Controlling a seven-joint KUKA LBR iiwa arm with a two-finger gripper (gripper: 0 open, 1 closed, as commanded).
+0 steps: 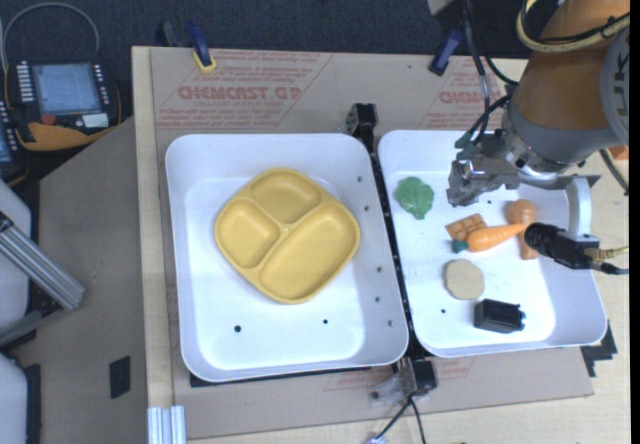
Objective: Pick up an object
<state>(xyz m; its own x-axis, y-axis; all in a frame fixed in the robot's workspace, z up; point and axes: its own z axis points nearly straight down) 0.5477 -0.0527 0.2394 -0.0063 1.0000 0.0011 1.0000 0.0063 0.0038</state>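
Right bin [570, 332] holds 6 loose things. End effector [470, 187] hangs low over the bin's upper-middle; can't tell if it's spread or pressed together, nothing seen pinched in it. 1 green broccoli-like toy [414, 196] sits just to its left, near but apart. 1 small orange waffle-like square [464, 228] lies just below it, touching 1 toy carrot [494, 236] w/ a green stub end, which runs below-right of the end effector. 1 orange-brown rounded piece [521, 212] is to its right, partly behind a black cylindrical part [556, 245] on the arm. 1 tan round cookie-like disc [464, 279] sits further below, under the carrot. 1 black block [498, 315] is lowest, below-right, near the bin's front rim.

Left bin [190, 232], well to the left of the end effector: 1 yellow divided plate [287, 233], 3 compartments, set at a slant. 2 bins total, touching side by side on a brown counter [150, 132] w/ red print. Arm's orange band [575, 42] is above-right.
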